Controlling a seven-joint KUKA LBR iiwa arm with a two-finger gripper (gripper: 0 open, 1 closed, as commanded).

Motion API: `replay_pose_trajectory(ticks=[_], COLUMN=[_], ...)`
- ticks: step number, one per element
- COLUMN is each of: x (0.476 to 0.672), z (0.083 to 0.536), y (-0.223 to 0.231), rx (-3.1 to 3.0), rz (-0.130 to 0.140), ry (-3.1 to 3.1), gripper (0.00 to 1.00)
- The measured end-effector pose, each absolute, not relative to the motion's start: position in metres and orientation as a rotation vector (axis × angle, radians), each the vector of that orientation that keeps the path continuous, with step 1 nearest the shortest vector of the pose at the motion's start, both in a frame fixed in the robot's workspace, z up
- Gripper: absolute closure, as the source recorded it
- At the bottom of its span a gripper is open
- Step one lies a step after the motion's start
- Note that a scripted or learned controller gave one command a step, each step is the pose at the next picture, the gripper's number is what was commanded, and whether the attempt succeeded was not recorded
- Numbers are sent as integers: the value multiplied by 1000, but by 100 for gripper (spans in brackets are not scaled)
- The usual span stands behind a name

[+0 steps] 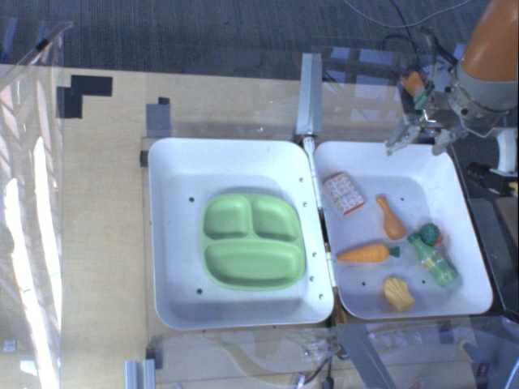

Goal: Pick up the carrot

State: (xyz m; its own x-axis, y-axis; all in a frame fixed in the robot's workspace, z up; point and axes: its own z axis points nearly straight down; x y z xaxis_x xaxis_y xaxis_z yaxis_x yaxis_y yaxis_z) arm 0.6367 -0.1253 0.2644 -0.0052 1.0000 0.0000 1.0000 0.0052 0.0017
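Presumably handling: carrot (365,254) looks like a light, stiff, smooth toy; grasp across its thick middle.
Look: orange tapered body, green stub at one end, lying flat.
Place: in the right bin (466,189), well below and left of the pincer (420,138).
Pincer: spread, pinching nothing, over the bin's far rim.
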Motion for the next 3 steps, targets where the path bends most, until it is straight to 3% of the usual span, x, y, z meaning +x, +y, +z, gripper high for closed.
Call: replay_pose_trajectory(ticks=[1,2,3], x=[577,554,557], z=[125,89,102], y=[-108,-135,-134], rx=[2121,2225,2219], rz=[4,13,22], ry=[2314,2206,2205], gripper=[0,0,100])
